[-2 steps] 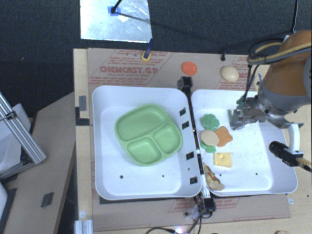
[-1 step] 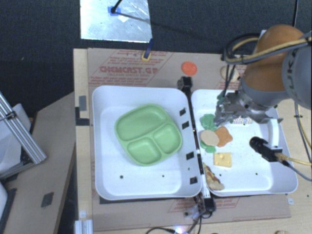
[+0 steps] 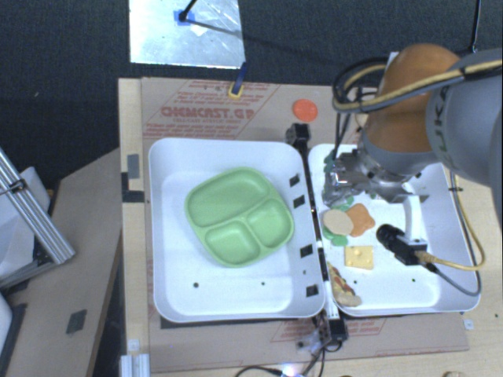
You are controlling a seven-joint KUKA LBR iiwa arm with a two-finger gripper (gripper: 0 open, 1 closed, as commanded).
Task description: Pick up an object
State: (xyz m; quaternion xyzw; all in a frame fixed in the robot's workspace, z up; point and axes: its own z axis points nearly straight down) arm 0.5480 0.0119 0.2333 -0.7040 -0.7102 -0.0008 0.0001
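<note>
In the right bin (image 3: 440, 289), near its left wall, lie several toy food pieces. They are a tan oval slice (image 3: 338, 223), an orange piece (image 3: 362, 217) touching it, a small green piece (image 3: 339, 240), a yellow cheese square (image 3: 360, 257) and a brown-and-cream strip (image 3: 344, 287) by the front left corner. My gripper (image 3: 340, 181) hangs low at the bin's back left, just behind the tan slice and the orange piece. The wrist and arm body hide what lies under it.
The left bin (image 3: 173, 289) holds a green three-compartment plate (image 3: 239, 216). A black divider (image 3: 309, 210) runs between the bins. A black part on a yellow cable (image 3: 397, 242) lies over the right bin's middle. An orange disc (image 3: 305, 111) sits on the board behind.
</note>
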